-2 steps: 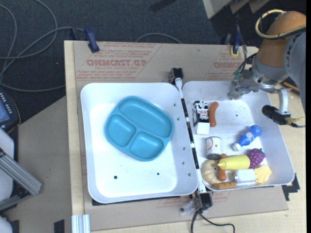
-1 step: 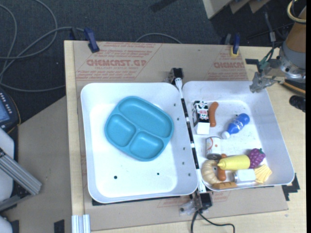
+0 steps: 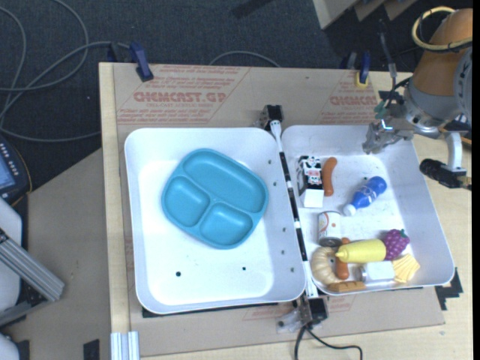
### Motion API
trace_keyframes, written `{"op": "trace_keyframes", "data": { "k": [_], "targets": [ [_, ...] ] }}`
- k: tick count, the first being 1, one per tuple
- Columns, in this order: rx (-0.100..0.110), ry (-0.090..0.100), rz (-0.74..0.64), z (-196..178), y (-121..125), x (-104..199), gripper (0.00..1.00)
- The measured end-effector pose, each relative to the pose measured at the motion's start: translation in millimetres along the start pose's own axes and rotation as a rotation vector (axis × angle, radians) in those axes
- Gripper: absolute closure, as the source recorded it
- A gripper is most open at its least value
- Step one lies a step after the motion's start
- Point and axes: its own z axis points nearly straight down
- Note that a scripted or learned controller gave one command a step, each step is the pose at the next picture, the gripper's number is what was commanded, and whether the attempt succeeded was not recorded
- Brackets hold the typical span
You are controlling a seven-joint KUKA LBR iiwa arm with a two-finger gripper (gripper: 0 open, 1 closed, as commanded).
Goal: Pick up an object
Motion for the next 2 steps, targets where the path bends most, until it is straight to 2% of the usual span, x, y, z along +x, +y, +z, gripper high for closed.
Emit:
{"op": "trace_keyframes", "data": {
  "k": [1,2],
  "targets": [
    [0.0,-0.002,0.006,-1.2,-31.3,-28.1,1.0],
    [0.004,0.002,0.005,-8.2,-118.6,-10.7,1.0]
  ]
}}
